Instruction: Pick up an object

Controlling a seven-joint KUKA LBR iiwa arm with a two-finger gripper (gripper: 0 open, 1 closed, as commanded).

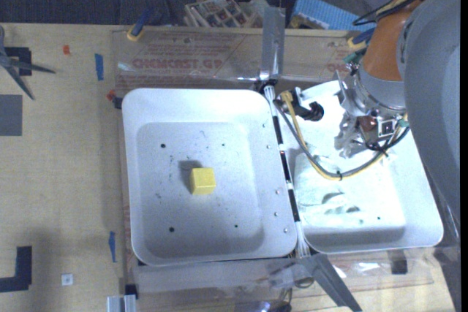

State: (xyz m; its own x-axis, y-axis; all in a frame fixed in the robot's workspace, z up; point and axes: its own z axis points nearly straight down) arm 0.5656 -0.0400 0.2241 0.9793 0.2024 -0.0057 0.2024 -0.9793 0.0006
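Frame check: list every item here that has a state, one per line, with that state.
yellow block: lying loose on the floor of the left bin, not held.
right bin: holds no loose object that I can make out; arm above it.
gripper: over the right bin, nothing seen between its fingers.
yellow cable: hanging slack across the right bin.

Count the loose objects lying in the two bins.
1: a small yellow foam cube near the middle of the left white plastic bin. The arm may hide others in the right bin.
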